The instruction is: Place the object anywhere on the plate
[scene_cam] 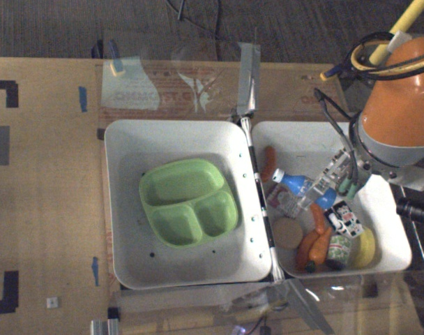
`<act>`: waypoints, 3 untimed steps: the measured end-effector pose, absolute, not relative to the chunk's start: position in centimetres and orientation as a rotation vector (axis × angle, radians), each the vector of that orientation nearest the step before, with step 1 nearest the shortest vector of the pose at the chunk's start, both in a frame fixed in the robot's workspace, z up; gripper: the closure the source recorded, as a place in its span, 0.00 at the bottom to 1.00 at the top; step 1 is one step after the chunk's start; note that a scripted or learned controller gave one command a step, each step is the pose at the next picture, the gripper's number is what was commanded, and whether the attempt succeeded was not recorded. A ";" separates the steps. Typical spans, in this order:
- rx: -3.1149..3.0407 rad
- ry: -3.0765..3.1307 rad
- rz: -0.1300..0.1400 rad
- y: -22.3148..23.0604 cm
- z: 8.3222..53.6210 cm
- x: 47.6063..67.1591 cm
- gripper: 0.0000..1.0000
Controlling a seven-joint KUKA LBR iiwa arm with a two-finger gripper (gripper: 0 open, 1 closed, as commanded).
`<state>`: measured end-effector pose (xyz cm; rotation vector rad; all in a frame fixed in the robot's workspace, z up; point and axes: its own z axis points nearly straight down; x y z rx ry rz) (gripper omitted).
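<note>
A light green plate (187,201) with three compartments lies in the left bin (121,152); nothing rests on it. My gripper (328,180) hangs low over the right bin (393,208), at the end of the orange-banded arm coming in from the right. Its tip is right by a blue and white bottle (297,183) and over a clear wrapper (285,201). I see nothing lifted clear of the pile.
The right bin also holds a red sausage (268,162), a brown round disc (289,234), orange carrots (316,241), a black and white toy (344,218), a green can (338,251) and a yellow banana (366,248). A metal divider (257,201) separates the bins.
</note>
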<state>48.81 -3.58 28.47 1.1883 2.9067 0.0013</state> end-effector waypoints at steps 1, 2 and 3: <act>1.197 2.898 0.005 -3.9 29.5 48.9 1.00; 1.047 2.956 0.002 -4.4 32.8 48.1 1.00; 0.974 2.985 0.001 0.0 29.3 48.0 1.00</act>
